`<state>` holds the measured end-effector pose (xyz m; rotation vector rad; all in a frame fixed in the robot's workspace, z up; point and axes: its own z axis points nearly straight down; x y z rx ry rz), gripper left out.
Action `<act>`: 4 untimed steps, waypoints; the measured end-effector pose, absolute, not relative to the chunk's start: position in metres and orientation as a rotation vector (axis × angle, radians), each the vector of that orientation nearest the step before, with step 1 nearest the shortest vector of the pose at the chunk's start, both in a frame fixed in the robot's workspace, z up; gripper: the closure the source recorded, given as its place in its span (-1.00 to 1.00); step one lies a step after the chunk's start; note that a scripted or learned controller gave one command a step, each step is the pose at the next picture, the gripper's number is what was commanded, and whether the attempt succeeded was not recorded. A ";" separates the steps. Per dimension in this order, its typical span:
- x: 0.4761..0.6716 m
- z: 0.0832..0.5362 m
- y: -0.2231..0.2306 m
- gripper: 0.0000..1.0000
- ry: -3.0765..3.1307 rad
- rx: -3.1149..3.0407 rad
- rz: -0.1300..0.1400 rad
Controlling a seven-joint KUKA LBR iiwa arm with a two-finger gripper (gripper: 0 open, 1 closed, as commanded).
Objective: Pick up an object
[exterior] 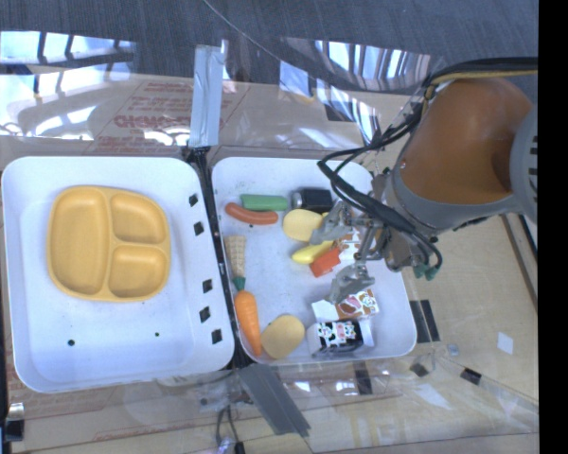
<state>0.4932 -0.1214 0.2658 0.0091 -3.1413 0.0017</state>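
My gripper [344, 252] hangs low over the right bin [265, 173], toward its right side, with the fingers [335, 222] spread open. A small orange-red piece [326, 260] lies in the gap just left of the fingertips, and a yellow piece [307, 252] touches it. I cannot tell whether the fingers touch either one. A rounder yellow item [302, 223] sits just above them. The orange wrist band [459, 140] and cables hide the bin's right rim.
The right bin also holds a green item [265, 200], a black item [312, 198], a red sausage [252, 215], a cone [237, 253], a carrot [248, 320], a tan round item [284, 335] and two small cartons [341, 334]. A yellow divided plate [109, 242] lies in the left bin [28, 348].
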 end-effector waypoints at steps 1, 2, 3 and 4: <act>0.516 0.131 -0.161 -1.00 -3.115 -0.326 -0.003; 0.551 0.091 -0.142 -1.00 -3.097 -0.527 -0.001; 0.552 0.102 -0.141 1.00 -3.101 -0.514 0.000; 0.628 0.131 -0.127 1.00 -3.056 -0.748 0.000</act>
